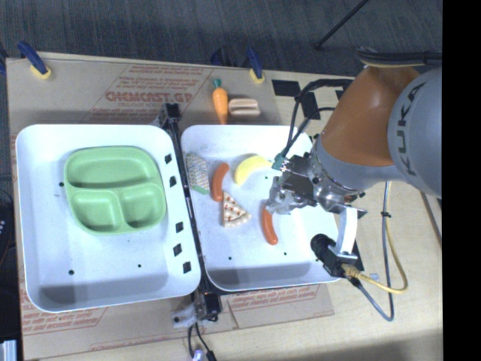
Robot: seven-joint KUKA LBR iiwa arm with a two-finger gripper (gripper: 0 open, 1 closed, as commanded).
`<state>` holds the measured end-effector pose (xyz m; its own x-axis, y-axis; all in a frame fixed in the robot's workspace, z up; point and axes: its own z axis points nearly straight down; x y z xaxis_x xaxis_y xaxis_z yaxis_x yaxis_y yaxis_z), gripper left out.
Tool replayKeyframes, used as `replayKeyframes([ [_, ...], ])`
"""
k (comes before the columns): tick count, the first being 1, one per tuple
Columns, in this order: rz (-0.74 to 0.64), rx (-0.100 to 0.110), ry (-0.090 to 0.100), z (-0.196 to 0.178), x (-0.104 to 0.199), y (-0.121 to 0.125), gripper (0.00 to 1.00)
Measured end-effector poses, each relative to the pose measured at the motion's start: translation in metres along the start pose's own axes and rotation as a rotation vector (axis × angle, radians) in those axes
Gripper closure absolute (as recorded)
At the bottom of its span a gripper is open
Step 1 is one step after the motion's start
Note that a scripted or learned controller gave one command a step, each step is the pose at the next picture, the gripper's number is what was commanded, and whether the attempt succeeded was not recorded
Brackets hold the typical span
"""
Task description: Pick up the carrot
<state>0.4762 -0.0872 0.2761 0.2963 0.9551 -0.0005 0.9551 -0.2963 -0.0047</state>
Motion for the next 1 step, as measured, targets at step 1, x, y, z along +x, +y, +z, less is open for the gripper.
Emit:
replayKeyframes([
  [1,0.014,-0.002,0.000,-0.0353,-0.0795,0.0247,1.00],
])
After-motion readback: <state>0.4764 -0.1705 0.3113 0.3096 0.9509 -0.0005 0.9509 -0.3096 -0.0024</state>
